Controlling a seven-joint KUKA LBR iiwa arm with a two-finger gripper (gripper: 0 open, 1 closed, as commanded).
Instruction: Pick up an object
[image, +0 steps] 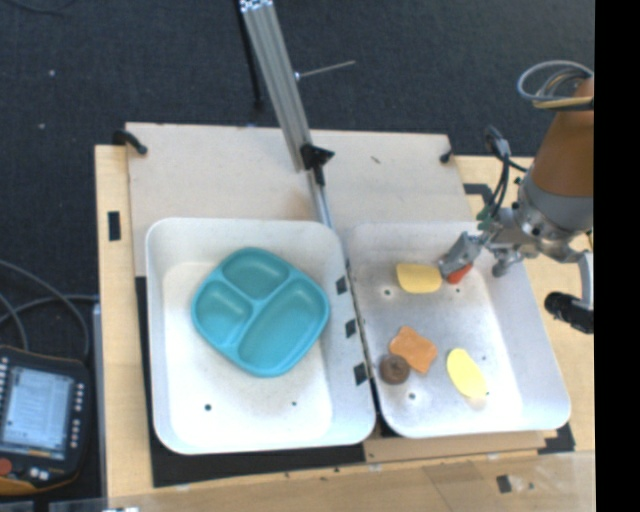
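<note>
- Camera view, nearest edge first: the right bin (520, 330) carries four small things; a pale yellow oval piece (465, 373) lies closest to the front, with an orange block (414, 349) just behind and to its left, and a small brown round piece (394, 369) touching or nearly touching that block's lower left corner
- Farther back in the same bin lies a yellow lump (418, 278), long axis roughly across the view (left to right, slightly tilted); I judge this the likeliest thing to be picked, since it is the one closest to the end effector
- End effector (459, 262) sits just to the right of that yellow lump, near its right end, with a red-orange tip showing low; whether its fingers are spread or pressed together I cannot tell, and nothing is visibly pinched between them
- The relation that matters: the lump lies to the view's left of the end effector, very near, so the coming move looks like a short shift left and down (a judgement only)
- Left bin (170, 420) holds a teal divided plate (261, 311), well apart from the arm
- Farthest back, the bare desk (210, 170) with a slanted metal rail (280, 80)
</note>
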